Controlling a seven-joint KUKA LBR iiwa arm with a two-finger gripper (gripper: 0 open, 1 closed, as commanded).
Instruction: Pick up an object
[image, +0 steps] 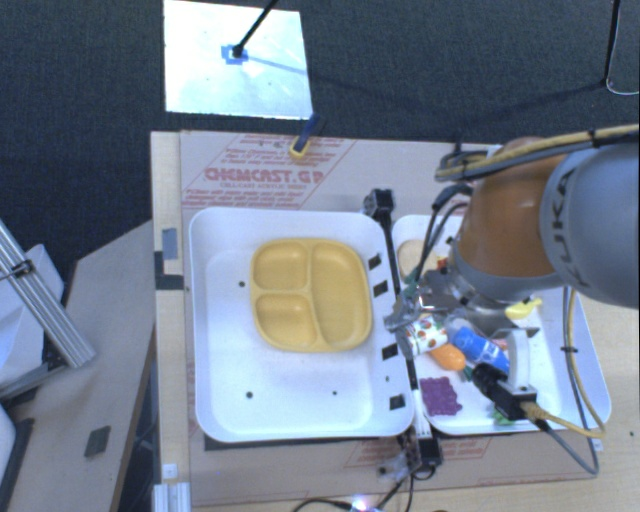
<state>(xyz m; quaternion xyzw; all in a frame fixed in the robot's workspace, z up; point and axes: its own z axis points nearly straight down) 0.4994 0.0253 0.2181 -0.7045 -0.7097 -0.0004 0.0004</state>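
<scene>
The tool (408, 318) hung low at the right bin's (592, 385) left edge; whether it was released or clenched I couldn't tell. Just beside it lay a patterned object (428, 333). It should settle squarely over that piece, clear of the wall.

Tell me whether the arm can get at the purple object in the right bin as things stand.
Probably yes. The purple object lies uncovered near the front of the right bin, close below the gripper. An orange item and a blue one crowd its far side.
</scene>
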